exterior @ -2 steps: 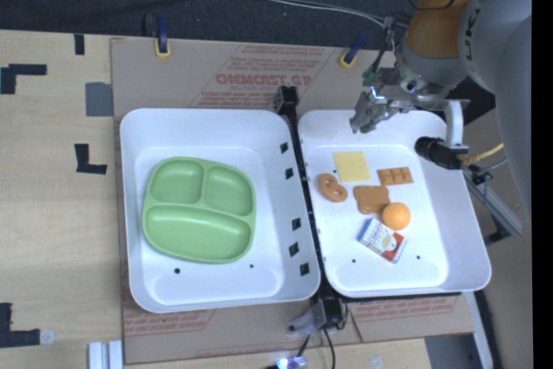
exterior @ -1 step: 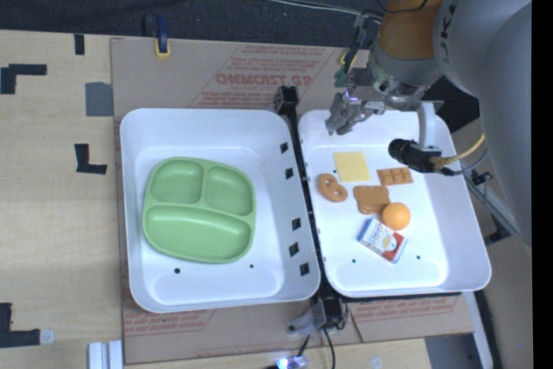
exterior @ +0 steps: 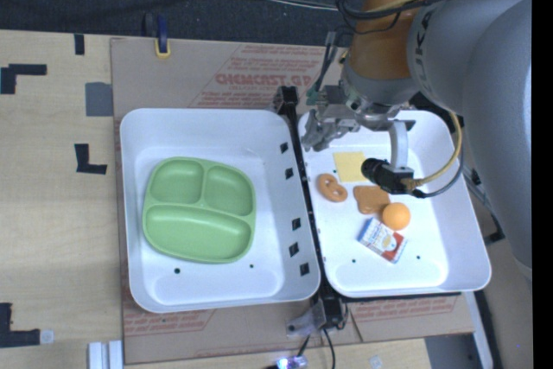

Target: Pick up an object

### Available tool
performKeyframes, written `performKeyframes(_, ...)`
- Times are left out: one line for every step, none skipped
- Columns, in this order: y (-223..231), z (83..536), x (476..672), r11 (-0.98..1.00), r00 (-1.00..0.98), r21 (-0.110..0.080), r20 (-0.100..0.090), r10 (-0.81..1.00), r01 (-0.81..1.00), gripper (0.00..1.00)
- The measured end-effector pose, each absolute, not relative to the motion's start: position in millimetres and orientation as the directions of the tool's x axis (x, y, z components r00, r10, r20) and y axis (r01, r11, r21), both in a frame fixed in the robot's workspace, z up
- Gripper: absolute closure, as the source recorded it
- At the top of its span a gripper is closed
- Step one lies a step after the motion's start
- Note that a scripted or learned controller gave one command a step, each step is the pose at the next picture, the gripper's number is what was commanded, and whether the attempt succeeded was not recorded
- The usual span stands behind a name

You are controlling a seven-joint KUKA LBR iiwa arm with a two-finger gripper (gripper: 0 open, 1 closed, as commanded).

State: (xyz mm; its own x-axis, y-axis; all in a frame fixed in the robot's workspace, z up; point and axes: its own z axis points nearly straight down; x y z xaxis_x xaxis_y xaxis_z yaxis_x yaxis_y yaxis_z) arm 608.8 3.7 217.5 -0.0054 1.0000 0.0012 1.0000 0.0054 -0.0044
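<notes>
In the right bin [exterior: 432,272] lie a yellow flat square [exterior: 349,166], a small brown pretzel-like piece [exterior: 331,187], a tan lump [exterior: 371,200], an orange ball [exterior: 396,215] and a small red, white and blue carton [exterior: 381,239]. My gripper [exterior: 321,134] hangs over the bin's upper left corner, just above and left of the yellow square. Nothing shows between its fingers. The grey arm and its orange band [exterior: 393,13] cover the bin's far side.
The left bin [exterior: 155,272] holds a green divided plate [exterior: 200,209]. A black divider with clips [exterior: 298,194] runs between the bins. Both bins rest on a cardboard sheet [exterior: 233,73]. A black cable [exterior: 432,177] loops off the wrist over the right bin.
</notes>
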Motion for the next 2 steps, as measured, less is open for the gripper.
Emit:
performKeyframes(49.4, 210.7, 590.0, 0.005, -0.005, -0.004, 0.0, 1.0, 1.0, 1.0)
performKeyframes(98.7, 211.4, 568.6, 0.006, -0.006, -0.004, 0.001, 1.0, 1.0, 1.0)
